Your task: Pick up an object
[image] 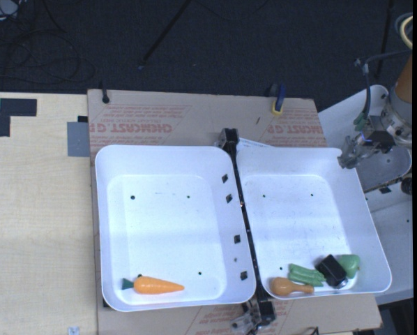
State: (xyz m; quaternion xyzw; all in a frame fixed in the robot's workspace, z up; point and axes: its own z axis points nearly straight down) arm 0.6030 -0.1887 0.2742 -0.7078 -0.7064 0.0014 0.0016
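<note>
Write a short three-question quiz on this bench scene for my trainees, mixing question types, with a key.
1. True or false: the carrot lies in the right bin.
2. Which toy lies partly on the green items? A) black block B) blue ball
3. Fill in: the tool hovers near the right bin's ___ corner.

Key: 1 false, it lies in the left bin; 2 A; 3 far right.

An orange carrot (158, 285) with a green stem end lies flat near the front edge of the left bin (111, 187), tip pointing right. In the right bin's (362, 208) front corner, clustered and touching, lie a tan pear-shaped piece (289, 287), a green bean pod (305, 276), a black block (332, 270) and a green piece (350, 263).
</note>
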